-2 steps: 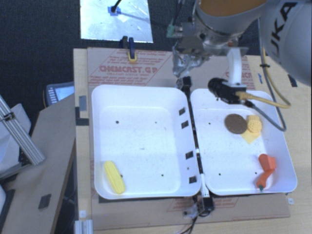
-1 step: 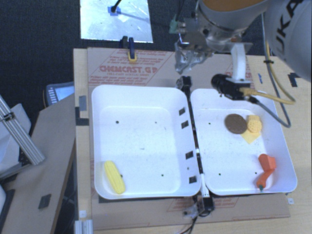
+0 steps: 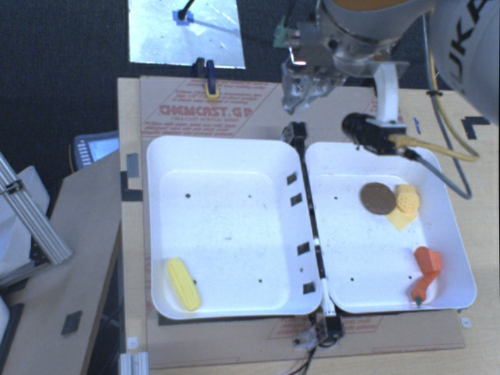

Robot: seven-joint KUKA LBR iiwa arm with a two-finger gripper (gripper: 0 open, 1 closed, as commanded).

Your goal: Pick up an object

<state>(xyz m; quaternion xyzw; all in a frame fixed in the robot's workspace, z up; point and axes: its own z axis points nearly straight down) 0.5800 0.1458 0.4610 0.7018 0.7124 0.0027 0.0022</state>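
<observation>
Well apart: claw [image 3: 303,98] above bins; carrot [image 3: 426,270] near-right corner.

Yellow corn cob [image 3: 183,283] left bin, brown cookie [image 3: 378,198], orange carrot [image 3: 425,271] right

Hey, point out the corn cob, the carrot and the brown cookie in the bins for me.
corn cob [image 3: 183,283], camera view, middle of the yellow cob.
carrot [image 3: 426,270], camera view, middle of its orange body.
brown cookie [image 3: 378,198], camera view, centre of its round face.
</observation>
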